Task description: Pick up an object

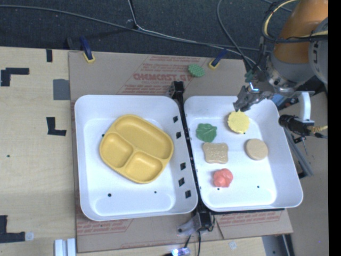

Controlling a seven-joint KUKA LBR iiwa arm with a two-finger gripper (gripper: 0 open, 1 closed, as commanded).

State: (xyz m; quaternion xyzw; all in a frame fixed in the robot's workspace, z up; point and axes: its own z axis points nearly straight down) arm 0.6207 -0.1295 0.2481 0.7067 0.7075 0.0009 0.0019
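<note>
A: Target candidate: the round yellow ridged toy piece (238, 122), lying flat in the upper part of the right white bin (287, 193), near the back wall. It rests on the bin floor, not lifted.

B: Other items in that bin?

A: A green leafy toy piece (206, 132) to its left, a tan square cracker-like piece (216, 153) below that, a round beige disc (256, 149) below the yellow one, and a red lumpy piece (222, 177) nearest the front. All apart from one another.

B: Progress?

A: Judged early: nothing is off the bin floor. Descent, closure and lift all remain.

B: End effector?

A: The end effector (242, 103) sits just above the yellow piece's upper edge, at or near touching; contact cannot be confirmed. Nothing shows between the fingers. How far open they are, I cannot tell; the tips are dark and small here.

B: Surroundings?

A: The left white bin (85, 196) holds a yellow sectioned plastic tray (136, 148). A small green piece (196, 70) lies on the cardboard-covered tabletop (106, 73) behind the bins.
</note>
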